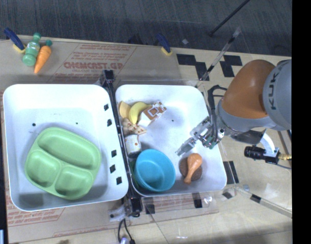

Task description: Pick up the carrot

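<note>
So biggest thing first: the bench (145, 60), brown board w/ red print on it, carrying two white bins side by side. Left bin (23, 105) has a green divided plate (62, 161) sitting low-left in it, three compartments. Right bin (180, 100) is the busy one.

The arm (252, 95) comes in from the right, grey w/ the orange band, big rounded body hanging over the right bin's right rim. The gripper (190, 145) sits over the right-center of that bin, fingers pointing down-left. They look spread apart a bit, w/ nothing between them afaict.

Next in size, a blue bowl (154, 170) at the front of the right bin, near the divider. Just right of it is a toy drumstick (192, 168), brown and orange, just below the gripper tips but not touching as far as I can see. Up top in the same bin there's a yellow banana (135, 112), w/ a small brown-and-white packet thing (154, 111) beside it, and a small can-ish item (132, 144) by the divider above the bowl, too small to ID tbh.

The carrot (42, 58) isn't in either bin. It's lying on the board at the far upper-left corner, above the left bin, right next to a small green bottle (31, 51), well apart from the gripper. Blue clamps (13, 38) nearby on the edge.
</note>
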### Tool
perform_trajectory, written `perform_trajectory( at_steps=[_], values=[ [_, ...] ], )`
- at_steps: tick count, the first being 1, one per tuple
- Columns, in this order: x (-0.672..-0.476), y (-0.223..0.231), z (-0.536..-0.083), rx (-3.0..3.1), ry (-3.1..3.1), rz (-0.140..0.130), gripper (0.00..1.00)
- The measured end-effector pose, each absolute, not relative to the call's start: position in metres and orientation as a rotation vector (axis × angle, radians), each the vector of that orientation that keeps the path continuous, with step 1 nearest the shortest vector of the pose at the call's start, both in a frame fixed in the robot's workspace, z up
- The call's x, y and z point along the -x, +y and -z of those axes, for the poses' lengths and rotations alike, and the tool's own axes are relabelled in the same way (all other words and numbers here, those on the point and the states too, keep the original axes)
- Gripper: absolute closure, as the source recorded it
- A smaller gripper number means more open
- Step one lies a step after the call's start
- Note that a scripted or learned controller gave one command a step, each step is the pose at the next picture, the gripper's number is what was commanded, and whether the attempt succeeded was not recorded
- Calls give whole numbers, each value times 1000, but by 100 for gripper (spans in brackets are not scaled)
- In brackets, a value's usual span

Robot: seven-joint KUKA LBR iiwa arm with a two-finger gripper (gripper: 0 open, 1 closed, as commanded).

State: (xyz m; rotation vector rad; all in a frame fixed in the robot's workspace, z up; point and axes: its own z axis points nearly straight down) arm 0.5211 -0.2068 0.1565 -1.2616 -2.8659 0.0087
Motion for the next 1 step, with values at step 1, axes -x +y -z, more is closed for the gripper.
perform_trajectory(
  at_steps=[1],
  values=[
    [-496, -175, -92, 1291, -2861, -3, 0]
  ],
)
